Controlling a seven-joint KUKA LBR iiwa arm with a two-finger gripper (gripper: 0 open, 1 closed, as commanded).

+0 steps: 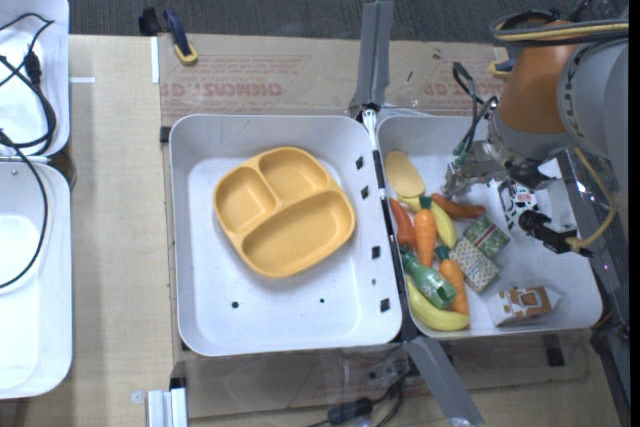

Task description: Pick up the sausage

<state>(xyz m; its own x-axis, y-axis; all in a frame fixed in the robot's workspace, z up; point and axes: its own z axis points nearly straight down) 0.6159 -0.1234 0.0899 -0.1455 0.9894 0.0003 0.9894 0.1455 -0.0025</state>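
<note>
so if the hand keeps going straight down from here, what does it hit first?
Probably the sausage: the hand sits just above its near end, pointing down into the right bin. Depth is hard to judge from this slanted view, so it could touch the carrot beside it instead.

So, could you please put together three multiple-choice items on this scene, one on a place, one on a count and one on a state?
1. Where is the yellow divided plate?
A. In the left bin
B. In the right bin
C. On the bare bench

2. How many compartments does the plate have?
A. Two
B. Three
C. Five

3. How does the sausage lie?
A. Standing upright on the plate
B. Flat on the floor of the right bin, beside the carrot
C. Hanging over the bin rim

Key:
1 A, the plate rests on the left bin's white floor.
2 B, two small sections sit above one long one.
3 B, it lies flat among the toy food, just below the claw.
</note>
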